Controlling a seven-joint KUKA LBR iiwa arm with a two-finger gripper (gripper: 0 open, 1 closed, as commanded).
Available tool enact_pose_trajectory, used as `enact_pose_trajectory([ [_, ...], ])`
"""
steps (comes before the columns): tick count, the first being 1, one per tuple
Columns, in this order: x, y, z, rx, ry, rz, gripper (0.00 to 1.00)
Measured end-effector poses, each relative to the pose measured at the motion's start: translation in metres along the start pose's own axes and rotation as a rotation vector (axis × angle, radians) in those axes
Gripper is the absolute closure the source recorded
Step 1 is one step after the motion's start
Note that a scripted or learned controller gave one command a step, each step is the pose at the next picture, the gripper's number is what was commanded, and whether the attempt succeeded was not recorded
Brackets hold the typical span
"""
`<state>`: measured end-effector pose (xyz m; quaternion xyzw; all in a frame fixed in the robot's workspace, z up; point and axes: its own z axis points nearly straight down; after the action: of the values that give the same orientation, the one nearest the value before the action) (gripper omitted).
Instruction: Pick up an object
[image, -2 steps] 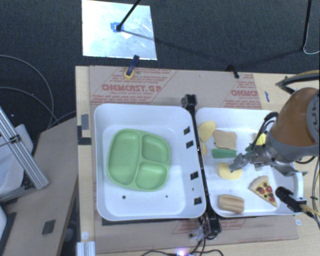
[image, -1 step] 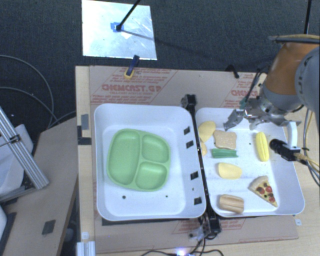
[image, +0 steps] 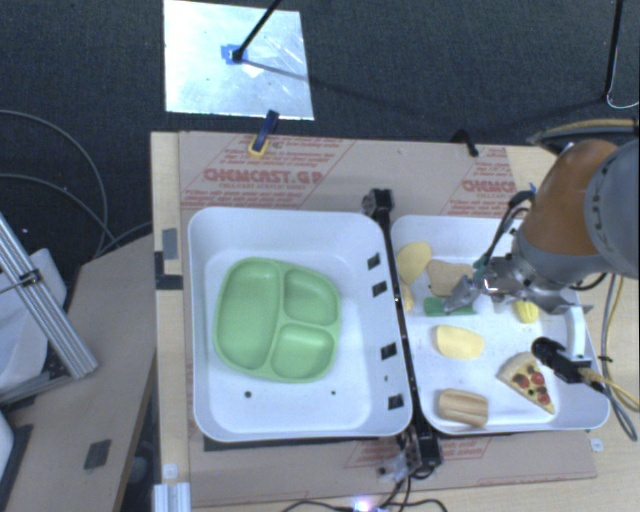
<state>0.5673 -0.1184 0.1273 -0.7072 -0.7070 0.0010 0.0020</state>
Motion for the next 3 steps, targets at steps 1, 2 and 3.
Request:
enact_pose_trajectory([
  [1, 0.069, -0.040, -0.059, -0.006, 0.001, -0.009, 0.00],
  [2, 0.009, -0.052, 0.045, -0.009, -0.004, 0.003, 0.00],
  [3, 0.012, -0.051, 0.031, -0.010, -0.003, -0.001, 1.00],
])
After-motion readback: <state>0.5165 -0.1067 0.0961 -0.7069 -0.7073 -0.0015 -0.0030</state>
